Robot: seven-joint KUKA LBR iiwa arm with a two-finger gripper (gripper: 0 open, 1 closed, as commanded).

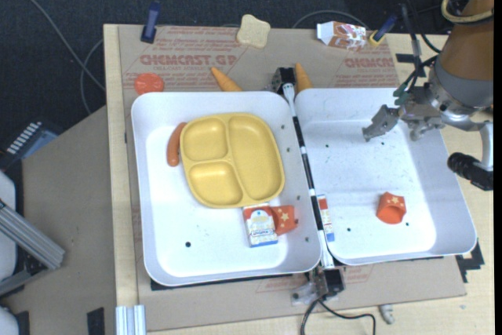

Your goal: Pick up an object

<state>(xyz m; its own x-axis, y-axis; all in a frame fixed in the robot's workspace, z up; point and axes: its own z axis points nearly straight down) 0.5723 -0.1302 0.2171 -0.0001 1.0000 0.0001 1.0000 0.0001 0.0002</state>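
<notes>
Though wrist cut off, gripper (396,124) hangs (spread) over right bin (345,169).

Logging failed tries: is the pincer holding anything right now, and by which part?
Nothing is held. The pincer hangs above bare floor of the right bin with nothing between its fingers; the orange cup lies apart, nearer the bin's front.

The arm (469,51) is cut off by the right edge of the frame. The plate (233,159) covers part of the sausage (173,145) at left centre. Print on the small carton (261,227) below the plate is too small to read
</notes>
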